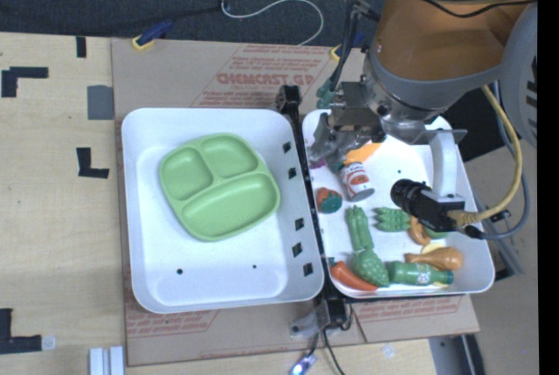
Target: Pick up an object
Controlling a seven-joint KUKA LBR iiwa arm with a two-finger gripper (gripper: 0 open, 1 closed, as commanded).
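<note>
Orange-banded arm (454, 6) low over right bin (463, 181), tool (342, 142) above toy clutter (384, 251) (grasp approach, presumably); finger state indeterminable.

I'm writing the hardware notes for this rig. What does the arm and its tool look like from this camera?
The arm is bulky and rounded, with a glossy orange band over a grey wrist section. Below it sits the tool, a dark grey metal assembly with blocky parts. Thin dark cables loop around the orange band, a yellow cable curves down the right side, and a black cylindrical part sticks out nearby.
</note>
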